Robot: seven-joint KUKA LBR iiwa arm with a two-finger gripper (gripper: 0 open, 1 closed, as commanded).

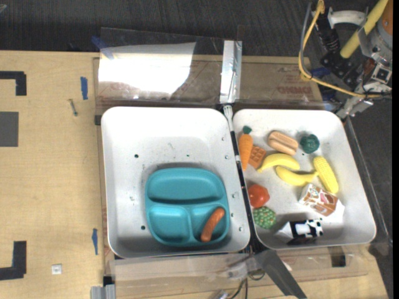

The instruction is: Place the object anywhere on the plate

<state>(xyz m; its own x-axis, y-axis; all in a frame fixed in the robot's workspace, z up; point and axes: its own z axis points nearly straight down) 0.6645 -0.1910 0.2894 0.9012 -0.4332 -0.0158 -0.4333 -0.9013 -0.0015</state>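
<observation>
A teal divided plate point(186, 204) lies in the front half of the left bin point(124, 142). An orange sausage point(213, 224) rests in the plate's front right compartment, tilted on a diagonal. My gripper point(360, 102) hangs at the far right, just beyond the back right corner of the right bin point(355, 210), among yellow and black cables. It is well away from the plate and from the toys, and nothing shows in its grasp.
The right bin holds toy food: a carrot point(245, 148), a hot dog point(283, 142), a teal ball point(309, 143), a banana point(287, 167), corn point(325, 174), a red pepper point(258, 195), a green piece point(264, 217), a small carton point(320, 200) and a black-and-white cow point(307, 228).
</observation>
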